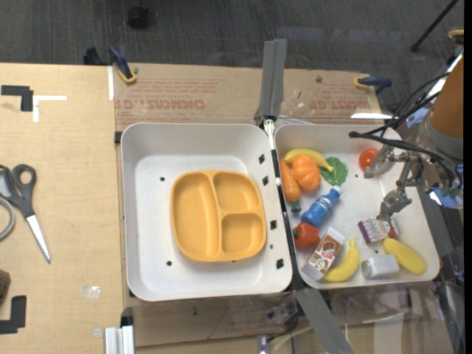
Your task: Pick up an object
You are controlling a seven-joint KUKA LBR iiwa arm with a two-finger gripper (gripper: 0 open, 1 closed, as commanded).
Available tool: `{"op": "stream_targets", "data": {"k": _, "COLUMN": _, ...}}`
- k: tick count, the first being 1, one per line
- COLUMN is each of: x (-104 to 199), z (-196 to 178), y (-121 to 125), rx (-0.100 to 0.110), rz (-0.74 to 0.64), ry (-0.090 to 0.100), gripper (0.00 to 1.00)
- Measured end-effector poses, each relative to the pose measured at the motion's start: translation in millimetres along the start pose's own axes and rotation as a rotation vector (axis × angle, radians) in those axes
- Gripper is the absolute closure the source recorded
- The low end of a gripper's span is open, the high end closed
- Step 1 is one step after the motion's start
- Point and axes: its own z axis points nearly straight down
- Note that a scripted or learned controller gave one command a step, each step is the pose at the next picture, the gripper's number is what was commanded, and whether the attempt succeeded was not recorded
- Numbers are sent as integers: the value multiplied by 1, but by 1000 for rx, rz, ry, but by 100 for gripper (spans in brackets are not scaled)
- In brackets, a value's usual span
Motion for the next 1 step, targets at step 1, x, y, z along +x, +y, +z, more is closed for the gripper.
{"op": "stream_targets", "data": {"k": 1, "x": -24, "z": 112, "y": 22, "rx": 0, "rz": 333, "ry": 0, "gripper": 0}}
